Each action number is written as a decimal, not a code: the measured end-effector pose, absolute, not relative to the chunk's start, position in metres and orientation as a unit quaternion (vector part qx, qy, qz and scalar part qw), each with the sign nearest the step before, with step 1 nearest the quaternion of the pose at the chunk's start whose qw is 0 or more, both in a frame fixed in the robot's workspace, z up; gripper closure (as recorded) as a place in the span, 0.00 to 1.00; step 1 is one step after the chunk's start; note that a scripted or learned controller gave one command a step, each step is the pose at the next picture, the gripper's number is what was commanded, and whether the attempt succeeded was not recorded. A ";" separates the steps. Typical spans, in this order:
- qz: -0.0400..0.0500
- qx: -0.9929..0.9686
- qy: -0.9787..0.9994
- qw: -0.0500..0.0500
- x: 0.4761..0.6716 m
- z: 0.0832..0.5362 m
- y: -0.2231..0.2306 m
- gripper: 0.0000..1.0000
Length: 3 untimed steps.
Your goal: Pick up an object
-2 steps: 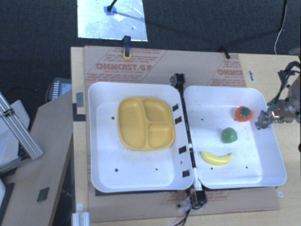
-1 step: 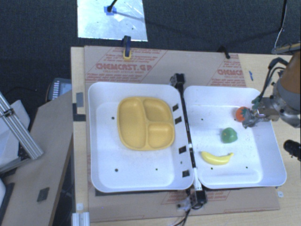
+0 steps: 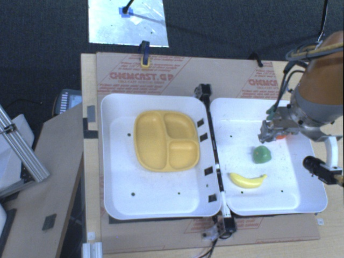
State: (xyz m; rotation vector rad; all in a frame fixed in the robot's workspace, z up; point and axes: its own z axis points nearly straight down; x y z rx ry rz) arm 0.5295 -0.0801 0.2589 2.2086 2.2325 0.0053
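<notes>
A yellow divided plate (image 3: 165, 141) lies in the left bin (image 3: 115, 171); the right bin (image 3: 301, 198) holds a banana (image 3: 247, 180) and, just above it, a green ball (image 3: 262, 155). The gripper (image 3: 267, 135) hovers beside the ball, its grip impossible to tell.

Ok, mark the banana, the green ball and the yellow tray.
banana (image 3: 246, 180), camera view, middle of its curve
green ball (image 3: 262, 155), camera view, centre of its top
yellow tray (image 3: 152, 138), camera view, large left compartment

The brown sheet (image 3: 177, 71) under the bins reads "CHEMCAST GP" in red at its left; the same print repeats partly at right.
</notes>
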 end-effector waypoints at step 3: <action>0.001 0.704 0.711 0.000 0.533 0.232 0.065 1.00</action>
